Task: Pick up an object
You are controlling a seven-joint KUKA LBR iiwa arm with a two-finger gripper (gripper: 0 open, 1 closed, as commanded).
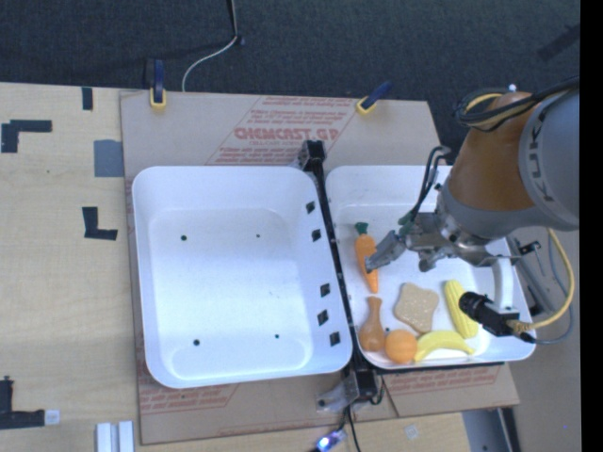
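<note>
My gripper (407, 256) hangs over the right bin (377, 191), open, with nothing between its fingers. Its left finger (383, 251) is right beside an orange carrot (365, 249) with a green top, lying near the bin's left wall. Just below the gripper lies a tan bread slice (415, 307). A yellow corn cob (459, 309) sits to the right of the bread. Along the front wall lie a tan gourd (373, 326), an orange ball (400, 347) and a yellow banana (443, 346).
The left bin (226, 271) stands beside the right one, parted from it by a black-clipped divider (325, 252). Both rest on a cardboard sheet (273, 125). The arm's orange band (490, 172) and cables (490, 314) overhang the right bin's right side.
</note>
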